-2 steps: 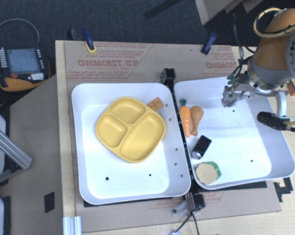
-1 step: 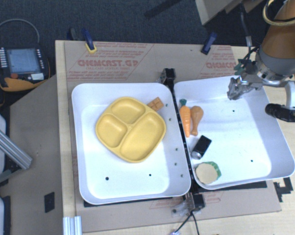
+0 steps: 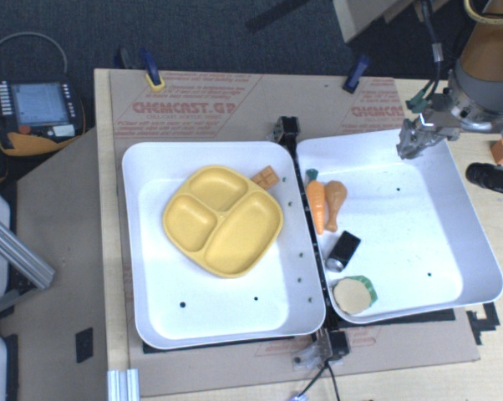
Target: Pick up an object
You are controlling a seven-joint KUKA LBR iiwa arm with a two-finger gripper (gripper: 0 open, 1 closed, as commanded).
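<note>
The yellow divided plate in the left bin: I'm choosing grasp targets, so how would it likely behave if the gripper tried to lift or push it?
The yellow divided plate looks like moulded plastic, so probably stiff and light. It is wide and low, so it would likely slide flat rather than tip when pushed. Its rounded, smooth rim may slip from a two-finger pinch, and a small brown piece at its edge might get nudged.

I count two white bins [image 3: 151, 299], one yellow divided plate [image 3: 222, 220], one carrot [image 3: 317, 205], one drumstick-like piece [image 3: 335, 199], one black block [image 3: 343, 249], one round slice [image 3: 353, 294] (green-edged), one small waffle-like piece [image 3: 266, 177].
</note>
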